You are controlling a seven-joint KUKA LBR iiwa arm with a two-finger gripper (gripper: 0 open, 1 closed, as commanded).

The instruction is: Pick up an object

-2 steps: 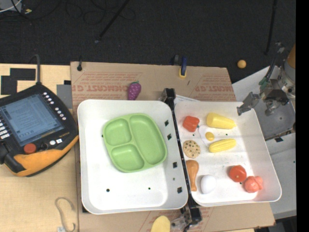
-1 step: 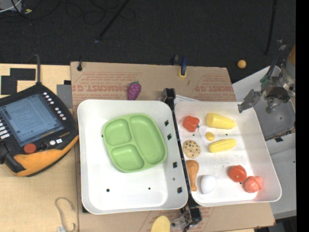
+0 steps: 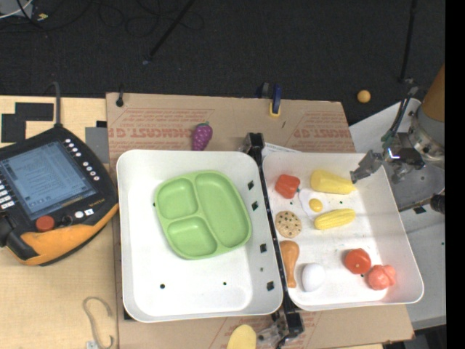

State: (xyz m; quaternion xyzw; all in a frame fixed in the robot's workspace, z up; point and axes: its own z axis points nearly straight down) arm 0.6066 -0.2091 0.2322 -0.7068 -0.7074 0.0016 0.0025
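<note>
The right bin (image 3: 407, 260) holds several toy foods: a red pepper (image 3: 288, 186), a yellow piece (image 3: 331, 182), a fried egg (image 3: 314, 204), a corn cob (image 3: 335, 219), a cookie (image 3: 288, 224), a drumstick (image 3: 289, 257), a white egg (image 3: 312, 276), a tomato (image 3: 357, 260) and a pink-red fruit (image 3: 381, 275). My gripper (image 3: 376, 163) hangs over the bin's upper right corner, just right of the yellow piece and apart from it. I see nothing held in it.
The left bin (image 3: 145, 282) holds a green divided plate (image 3: 203, 214). Purple grapes (image 3: 201, 135) lie on the cardboard behind it. A yellow toy (image 3: 242, 336) sits below the bins, a teach pendant (image 3: 51, 187) at far left, an orange ball (image 3: 363, 96) behind.
</note>
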